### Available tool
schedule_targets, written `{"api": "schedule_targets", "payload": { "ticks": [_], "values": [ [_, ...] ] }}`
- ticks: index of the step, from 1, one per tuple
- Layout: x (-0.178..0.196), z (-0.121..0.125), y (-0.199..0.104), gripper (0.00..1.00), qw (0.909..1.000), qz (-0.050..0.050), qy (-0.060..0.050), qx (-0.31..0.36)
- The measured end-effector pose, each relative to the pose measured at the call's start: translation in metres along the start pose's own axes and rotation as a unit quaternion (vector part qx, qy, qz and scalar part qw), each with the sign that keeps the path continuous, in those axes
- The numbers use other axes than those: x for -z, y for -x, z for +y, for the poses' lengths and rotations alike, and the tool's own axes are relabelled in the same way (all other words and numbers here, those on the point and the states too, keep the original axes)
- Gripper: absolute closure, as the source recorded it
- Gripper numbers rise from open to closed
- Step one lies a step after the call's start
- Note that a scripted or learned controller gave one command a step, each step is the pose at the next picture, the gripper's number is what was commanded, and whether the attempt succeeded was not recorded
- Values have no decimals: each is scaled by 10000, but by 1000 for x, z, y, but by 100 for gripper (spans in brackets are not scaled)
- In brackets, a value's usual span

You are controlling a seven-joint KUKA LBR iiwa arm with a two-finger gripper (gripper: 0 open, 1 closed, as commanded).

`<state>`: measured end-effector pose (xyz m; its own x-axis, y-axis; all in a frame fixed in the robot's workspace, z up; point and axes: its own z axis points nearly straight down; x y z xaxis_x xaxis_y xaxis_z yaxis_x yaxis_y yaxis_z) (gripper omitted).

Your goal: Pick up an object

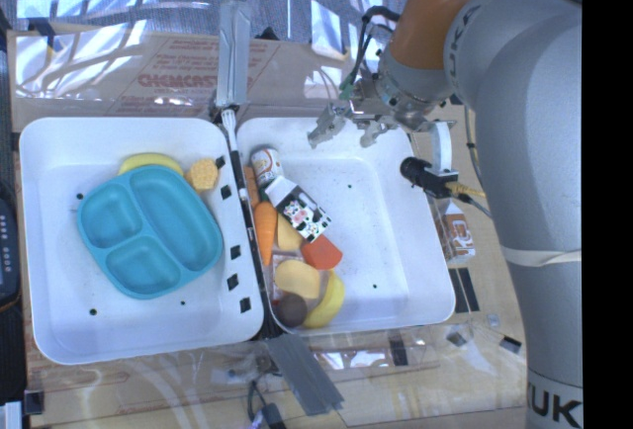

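My gripper (348,128) hangs open over the back edge of the right bin (396,219), its two fingers spread with nothing between them. Along that bin's left wall lies a heap of toy food: a small can (264,163), a black-and-white milk carton (298,209), an orange carrot (266,231), a red piece (322,254), a yellow banana (329,303) and a dark round piece (289,310). The gripper is behind and to the right of the heap, apart from it.
The left bin (59,318) holds a blue divided plate (148,229), a yellow item (148,161) behind it and a small tan cookie (203,174). A divider wall with black clips separates the bins. The arm's bulk covers the right side. Cardboard and foil lie behind the bins.
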<state>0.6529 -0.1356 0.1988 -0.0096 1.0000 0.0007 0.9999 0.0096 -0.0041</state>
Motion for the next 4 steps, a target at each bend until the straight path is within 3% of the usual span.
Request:
{"api": "schedule_targets", "payload": {
  "ticks": [1, 2, 3, 4],
  "values": [
    [-75, -63, -37, 0, 10000, 1, -14, 28],
    [-105, -81, -32, 0, 10000, -27, 38, 82],
    [-92, -78, -35, 100, 9999, -16, 77, 120],
    [-6, -114, -48, 100, 9984, -5, 20, -562]
  ]
}}
